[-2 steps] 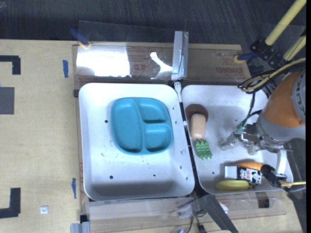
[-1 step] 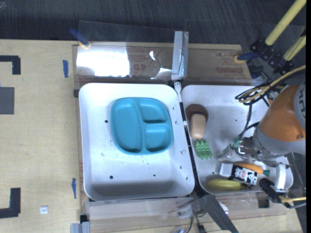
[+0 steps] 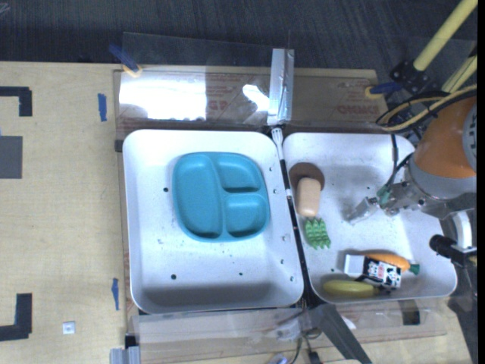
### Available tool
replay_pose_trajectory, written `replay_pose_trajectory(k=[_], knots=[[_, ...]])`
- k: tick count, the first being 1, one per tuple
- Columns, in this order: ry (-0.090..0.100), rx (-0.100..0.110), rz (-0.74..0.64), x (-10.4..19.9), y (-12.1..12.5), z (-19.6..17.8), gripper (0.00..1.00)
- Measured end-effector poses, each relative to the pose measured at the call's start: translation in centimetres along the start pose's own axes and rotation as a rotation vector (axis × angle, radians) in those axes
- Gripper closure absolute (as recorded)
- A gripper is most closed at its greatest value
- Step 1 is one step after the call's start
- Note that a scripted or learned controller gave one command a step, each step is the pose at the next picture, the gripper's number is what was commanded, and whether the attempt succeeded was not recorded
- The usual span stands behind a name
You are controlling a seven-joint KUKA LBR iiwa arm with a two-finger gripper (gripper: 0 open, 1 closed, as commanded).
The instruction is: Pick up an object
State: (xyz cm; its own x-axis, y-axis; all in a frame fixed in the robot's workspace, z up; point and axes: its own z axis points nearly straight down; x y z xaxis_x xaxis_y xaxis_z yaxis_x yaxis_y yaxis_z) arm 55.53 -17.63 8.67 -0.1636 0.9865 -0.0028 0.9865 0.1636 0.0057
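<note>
Two shallow white plastic bins sit side by side on a pale wooden bench, seen from above at a slant. Both have rounded corners and smooth, slightly glossy floors.

The left bin (image 3: 144, 203) holds a turquoise plastic plate (image 3: 221, 195), a rounded rectangle moulded into three compartments, lying flat near the bin's centre. Small dark specks dot the white floor around it.

The right bin (image 3: 341, 158) holds several small objects. Close to its left wall lies a toy mushroom (image 3: 308, 188) with a brown domed cap and a smooth beige stem pointing toward the near side. Just below it is a small green piece (image 3: 317, 233) with a bumpy, ridged surface. Along the near edge lies a yellow banana (image 3: 351, 287), long and curved, touching a small white carton (image 3: 373, 269) printed with black patches. An orange carrot-shaped toy (image 3: 395, 262) rests against the carton's far side.

The arm, grey with an orange band (image 3: 452, 146), enters from the right. Its gripper (image 3: 361, 208), of grey metal, hangs over the middle of the right bin, between the mushroom and the bin's right wall, apart from every object. Whether its claw is open or closed cannot be told from this angle; nothing is seen between its tips.

A clear plastic sheet (image 3: 197, 89) stands behind the bins, catching a bright glare.
</note>
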Motion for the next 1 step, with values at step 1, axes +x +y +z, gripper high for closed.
replay_pose_trajectory(k=[1], knots=[[0.002,0.002,0.074,-1.49,-1.77,0.00,0.00]])
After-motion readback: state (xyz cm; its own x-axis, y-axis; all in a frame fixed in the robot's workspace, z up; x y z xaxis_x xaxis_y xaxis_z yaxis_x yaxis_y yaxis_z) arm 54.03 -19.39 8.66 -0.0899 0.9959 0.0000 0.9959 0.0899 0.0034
